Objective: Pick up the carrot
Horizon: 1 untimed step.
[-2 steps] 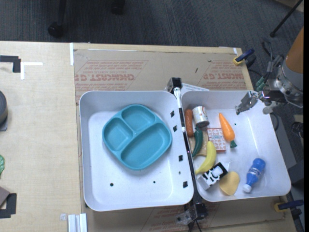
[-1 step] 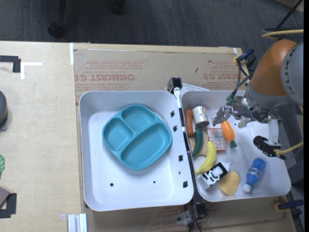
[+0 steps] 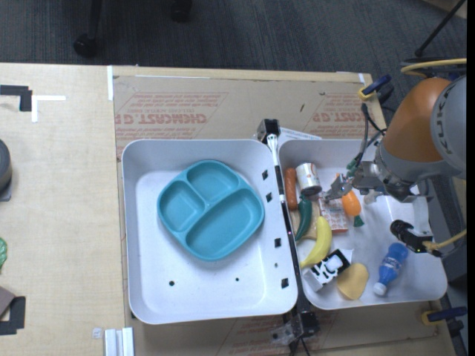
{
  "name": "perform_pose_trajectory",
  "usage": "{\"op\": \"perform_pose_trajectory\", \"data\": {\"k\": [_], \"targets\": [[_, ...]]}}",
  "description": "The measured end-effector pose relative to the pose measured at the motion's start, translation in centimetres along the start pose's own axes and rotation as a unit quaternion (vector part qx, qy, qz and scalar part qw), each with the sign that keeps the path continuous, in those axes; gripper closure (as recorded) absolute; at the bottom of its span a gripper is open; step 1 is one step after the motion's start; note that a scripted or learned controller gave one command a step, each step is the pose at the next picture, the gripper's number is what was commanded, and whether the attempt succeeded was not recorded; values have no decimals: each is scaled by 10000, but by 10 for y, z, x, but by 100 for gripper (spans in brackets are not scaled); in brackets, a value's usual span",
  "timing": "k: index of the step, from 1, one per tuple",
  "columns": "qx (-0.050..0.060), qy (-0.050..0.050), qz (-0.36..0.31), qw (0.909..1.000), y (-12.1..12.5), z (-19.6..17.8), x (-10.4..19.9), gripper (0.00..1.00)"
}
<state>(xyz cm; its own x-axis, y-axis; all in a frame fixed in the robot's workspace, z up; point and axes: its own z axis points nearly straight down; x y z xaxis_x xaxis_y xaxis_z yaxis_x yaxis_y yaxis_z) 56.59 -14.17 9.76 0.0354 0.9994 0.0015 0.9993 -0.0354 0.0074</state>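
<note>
While pincer [image 3: 343, 188] grasping 1 carrot [image 3: 350, 202]: 2 bins, 1 banana [image 3: 319, 245], 1 bottle [image 3: 389, 266]

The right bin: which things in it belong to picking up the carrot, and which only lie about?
For the job: carrot, hand.
Lying about: banana, blue bottle, silver can, blue divided plate in the left bin.

The carrot [image 3: 351, 204], a short orange piece with a green tip at its lower end, sat in the right bin, tilted slightly off vertical, just right of a printed packet and near the bin's middle.
</note>
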Motion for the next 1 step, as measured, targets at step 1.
{"op": "perform_pose_trajectory", "data": {"k": [1], "targets": [[-36, -25, 19, 10000, 2, -11, -2, 100]]}}
